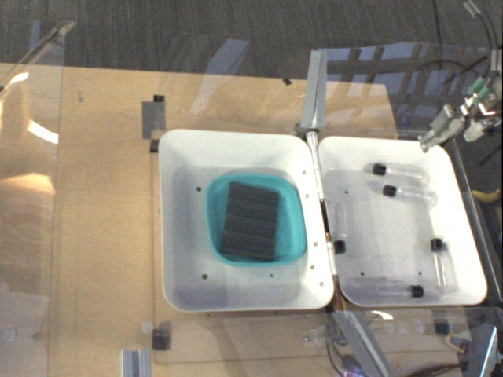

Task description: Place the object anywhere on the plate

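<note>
1. A dark grey ribbed block (251,220) is lying flat on the teal plate (294,225), inside the left white bin (181,210).
2. The gripper (454,126) is hovering over the right bin's (464,234) far right corner; finger spread cannot be told.
3. Both bins are sitting on the wooden worktop (86,234).
</note>
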{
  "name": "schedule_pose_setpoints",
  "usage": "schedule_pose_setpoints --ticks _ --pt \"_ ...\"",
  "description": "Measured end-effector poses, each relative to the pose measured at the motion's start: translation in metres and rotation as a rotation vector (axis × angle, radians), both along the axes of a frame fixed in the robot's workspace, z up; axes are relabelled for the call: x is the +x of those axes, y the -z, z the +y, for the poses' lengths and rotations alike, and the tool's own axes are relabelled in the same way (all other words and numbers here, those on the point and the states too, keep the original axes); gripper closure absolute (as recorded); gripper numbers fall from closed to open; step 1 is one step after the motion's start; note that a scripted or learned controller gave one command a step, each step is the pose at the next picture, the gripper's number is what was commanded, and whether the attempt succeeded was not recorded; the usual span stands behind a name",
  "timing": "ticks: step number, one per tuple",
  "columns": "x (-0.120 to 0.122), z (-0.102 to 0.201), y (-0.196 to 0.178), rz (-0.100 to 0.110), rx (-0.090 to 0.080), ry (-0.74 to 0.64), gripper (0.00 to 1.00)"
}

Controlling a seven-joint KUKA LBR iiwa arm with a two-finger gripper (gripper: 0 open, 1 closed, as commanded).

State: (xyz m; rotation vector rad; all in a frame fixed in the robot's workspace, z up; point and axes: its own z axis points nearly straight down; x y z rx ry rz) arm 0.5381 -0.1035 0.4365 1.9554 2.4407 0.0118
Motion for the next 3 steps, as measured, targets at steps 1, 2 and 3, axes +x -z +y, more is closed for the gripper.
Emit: schedule_pose_setpoints --ticks 1,2,3 --pt "-0.049 -0.07 -0.001 0.003 -0.001 0.087 0.0" --pt "-0.049 -0.102 -0.001 0.003 0.0 0.215 0.0" --pt "-0.049 -0.102 -0.001 0.003 0.002 0.342 0.0"
